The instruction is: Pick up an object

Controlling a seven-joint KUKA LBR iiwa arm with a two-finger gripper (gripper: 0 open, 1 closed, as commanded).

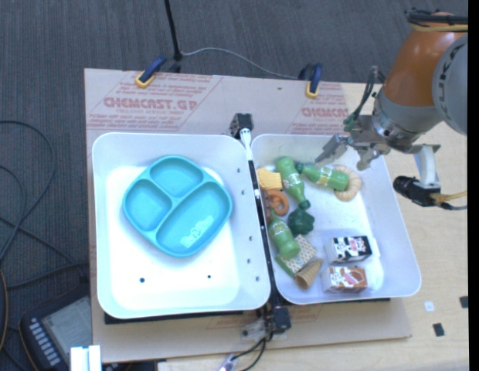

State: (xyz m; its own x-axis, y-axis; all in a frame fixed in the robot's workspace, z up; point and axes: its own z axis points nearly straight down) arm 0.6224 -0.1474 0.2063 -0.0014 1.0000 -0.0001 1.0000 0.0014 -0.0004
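While the gripper (352, 150) hangs spread and unladen, two bins (108, 230), one blue plate (178, 205), perhaps ten toys.

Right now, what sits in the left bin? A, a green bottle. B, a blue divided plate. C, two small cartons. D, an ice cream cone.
B: the blue divided plate lies in the left bin; the other items are in the right bin.

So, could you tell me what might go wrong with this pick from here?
The gripper hovers open above the green bottle, which touches the croissant and other green toys, so it might grab two items or nudge them aside. The bottle is round, so it could roll out as the fingers close.
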